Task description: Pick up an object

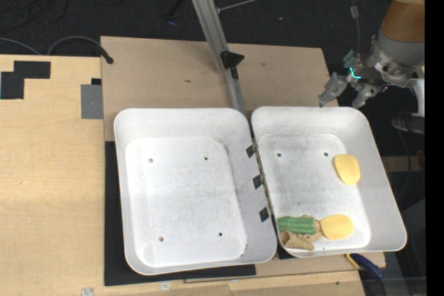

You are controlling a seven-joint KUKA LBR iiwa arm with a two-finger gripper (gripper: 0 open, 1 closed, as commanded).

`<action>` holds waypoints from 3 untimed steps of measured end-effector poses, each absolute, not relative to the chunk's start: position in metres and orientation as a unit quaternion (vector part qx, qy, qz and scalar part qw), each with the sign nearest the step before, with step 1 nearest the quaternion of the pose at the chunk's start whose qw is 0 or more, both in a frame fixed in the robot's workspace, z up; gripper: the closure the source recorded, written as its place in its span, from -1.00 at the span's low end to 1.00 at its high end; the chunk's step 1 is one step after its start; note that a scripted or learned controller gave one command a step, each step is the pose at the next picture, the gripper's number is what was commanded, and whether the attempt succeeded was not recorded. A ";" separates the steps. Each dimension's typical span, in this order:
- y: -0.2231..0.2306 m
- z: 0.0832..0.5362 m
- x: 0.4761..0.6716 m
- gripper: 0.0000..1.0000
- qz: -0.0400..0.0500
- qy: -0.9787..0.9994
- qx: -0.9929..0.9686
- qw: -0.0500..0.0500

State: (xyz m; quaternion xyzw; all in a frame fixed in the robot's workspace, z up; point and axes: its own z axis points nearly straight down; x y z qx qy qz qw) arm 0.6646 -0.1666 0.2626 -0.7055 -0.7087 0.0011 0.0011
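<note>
The right bin holds a yellow oval piece near its right wall. At its front edge lie a second yellow round piece, a green ridged object and a tan lumpy object tucked under the green one. My gripper hangs above the bin's back right corner, well apart from all the objects. Its two fingers are spread open with nothing between them.
The left bin lies beside the right one, joined by black clips. A slanted metal rail runs from the back down to the bins' junction. Wooden bench surface stretches to the left.
</note>
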 end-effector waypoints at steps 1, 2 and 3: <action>-0.174 0.206 0.669 -1.00 0.002 -0.707 -0.707 0.003; -0.173 0.141 0.665 -1.00 0.003 -0.707 -0.707 0.004; -0.172 0.089 0.665 -1.00 0.001 -0.708 -0.706 0.001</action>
